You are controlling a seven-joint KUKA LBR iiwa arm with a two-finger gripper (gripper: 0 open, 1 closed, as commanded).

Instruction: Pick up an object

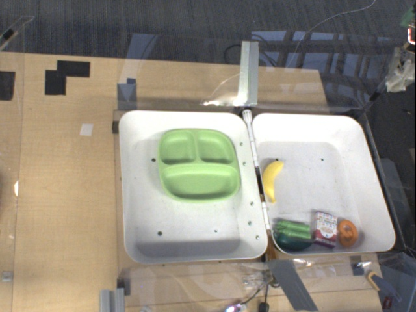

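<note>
Two bins side by side on the bench

The left bin [140, 174] holds a divided plate [197, 163] near its middle. In the right bin [338, 142], a banana [270, 179] lies against the left wall; along the front wall sit a bottle [292, 231], a small carton [325, 227] and a round fruit [348, 233], left to right.
</note>
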